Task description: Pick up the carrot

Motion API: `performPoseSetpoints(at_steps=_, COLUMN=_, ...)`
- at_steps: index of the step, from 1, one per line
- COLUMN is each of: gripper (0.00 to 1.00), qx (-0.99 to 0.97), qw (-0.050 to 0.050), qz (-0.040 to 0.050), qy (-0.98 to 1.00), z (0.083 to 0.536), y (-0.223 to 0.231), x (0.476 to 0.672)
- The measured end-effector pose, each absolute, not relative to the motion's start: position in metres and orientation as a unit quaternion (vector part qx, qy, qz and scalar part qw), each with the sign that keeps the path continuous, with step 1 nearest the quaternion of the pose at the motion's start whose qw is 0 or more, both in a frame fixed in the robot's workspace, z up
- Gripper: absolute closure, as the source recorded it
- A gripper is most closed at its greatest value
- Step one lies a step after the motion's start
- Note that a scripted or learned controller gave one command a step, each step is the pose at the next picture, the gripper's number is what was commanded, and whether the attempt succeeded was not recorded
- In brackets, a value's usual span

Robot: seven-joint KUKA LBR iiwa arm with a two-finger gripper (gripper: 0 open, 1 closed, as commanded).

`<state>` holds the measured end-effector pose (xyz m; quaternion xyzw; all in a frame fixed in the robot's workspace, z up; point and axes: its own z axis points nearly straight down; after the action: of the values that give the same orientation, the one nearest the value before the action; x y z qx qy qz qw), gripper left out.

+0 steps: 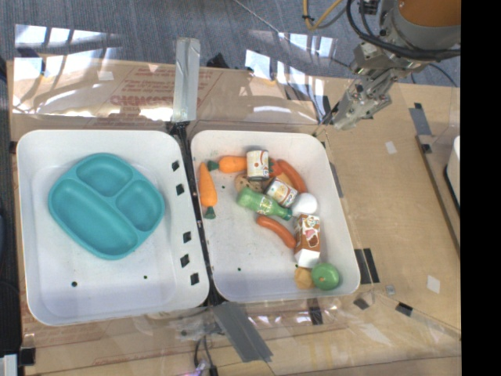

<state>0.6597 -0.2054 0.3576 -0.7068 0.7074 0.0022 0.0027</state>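
Looking from the near edge of the bench toward its far side, the right-hand bin serves as the landmark. At its near corner lies a green apple, touching a small brown item too blurred to name. Just beyond stands a small carton, with a red-orange sausage beside it toward the bin's middle. Farther in lie a white egg-like piece, a green bottle on its side, and a tilted can. A second can stands upright near the far wall, flanked by another sausage and a small orange piece. The carrot lies lengthwise along this bin's left wall, apart from the cluster, green stem end pointing nearward. Left of the landmark, the neighbouring bin holds a teal divided plate. Beyond the landmark's far right corner, outside its rim, the gripper hangs over bare bench, well apart from the carrot; whether its fingers are spread or pressed together cannot be told.
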Motion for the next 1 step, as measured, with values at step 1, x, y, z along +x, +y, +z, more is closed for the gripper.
performPoseSetpoints(at_steps=1, gripper=1.0, qx=-0.793, qw=0.001, qz=-0.0004, qy=0.609, z=0.3856, y=-0.2084, x=0.6577)
